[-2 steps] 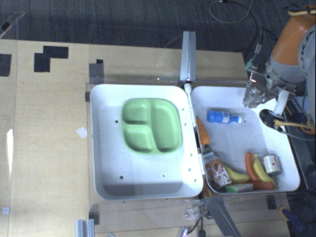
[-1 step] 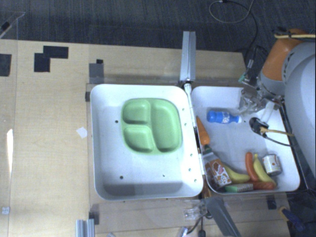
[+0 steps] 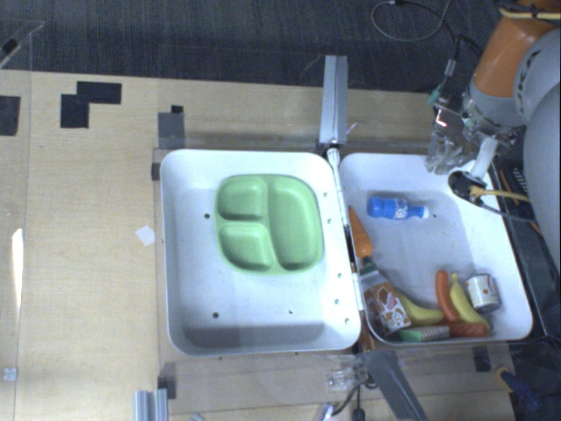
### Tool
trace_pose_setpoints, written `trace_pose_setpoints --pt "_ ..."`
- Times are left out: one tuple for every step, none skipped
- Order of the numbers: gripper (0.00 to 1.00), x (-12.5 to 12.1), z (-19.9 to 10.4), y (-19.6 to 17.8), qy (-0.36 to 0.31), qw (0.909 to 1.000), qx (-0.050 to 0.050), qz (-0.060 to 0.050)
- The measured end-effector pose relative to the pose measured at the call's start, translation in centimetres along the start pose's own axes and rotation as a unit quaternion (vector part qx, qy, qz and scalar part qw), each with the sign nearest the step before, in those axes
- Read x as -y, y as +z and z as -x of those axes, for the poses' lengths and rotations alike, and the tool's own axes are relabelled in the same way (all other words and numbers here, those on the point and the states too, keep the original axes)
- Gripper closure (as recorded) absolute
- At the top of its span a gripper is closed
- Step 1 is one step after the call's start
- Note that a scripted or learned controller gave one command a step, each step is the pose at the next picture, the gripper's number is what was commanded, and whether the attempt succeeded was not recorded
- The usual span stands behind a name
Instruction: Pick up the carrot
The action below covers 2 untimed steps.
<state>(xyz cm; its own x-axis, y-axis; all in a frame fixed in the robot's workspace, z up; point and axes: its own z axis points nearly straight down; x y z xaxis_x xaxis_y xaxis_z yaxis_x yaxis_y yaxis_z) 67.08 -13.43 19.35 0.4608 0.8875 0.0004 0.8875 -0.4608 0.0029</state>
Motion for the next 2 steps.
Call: trace_pose_setpoints --pt "1.00 -2.0 3.9 9.9 0.153 0.9882 0.000 -0.001" --pt "1.00 -0.3 7.2 10.6 -0.084 0.9964 0.000 0.002"
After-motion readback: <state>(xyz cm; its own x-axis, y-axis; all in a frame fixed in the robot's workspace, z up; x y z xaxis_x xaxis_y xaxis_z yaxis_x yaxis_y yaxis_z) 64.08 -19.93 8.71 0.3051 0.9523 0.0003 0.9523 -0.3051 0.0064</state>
